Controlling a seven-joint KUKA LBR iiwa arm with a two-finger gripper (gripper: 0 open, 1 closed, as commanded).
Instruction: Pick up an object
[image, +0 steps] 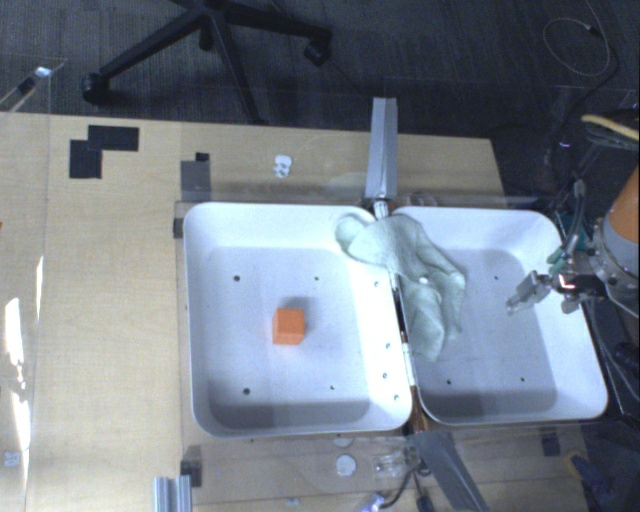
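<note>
Wood worktop (110, 300), two white bins. Orange cube (289, 326) in left bin (215, 400); pale cloth (410, 275) draped over divider. Gripper (528, 291) over right bin (575, 400), jaws' state can't tell, nothing held. Pick not yet done.

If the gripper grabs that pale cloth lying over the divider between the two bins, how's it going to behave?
The cloth looks crumpled and folded, so it is probably floppy and would sag and trail when lifted. It drapes across the rim between the left bin and the right bin, so it may drag over that edge. It seems thin, so likely light. The gripper is over the right bin.
</note>
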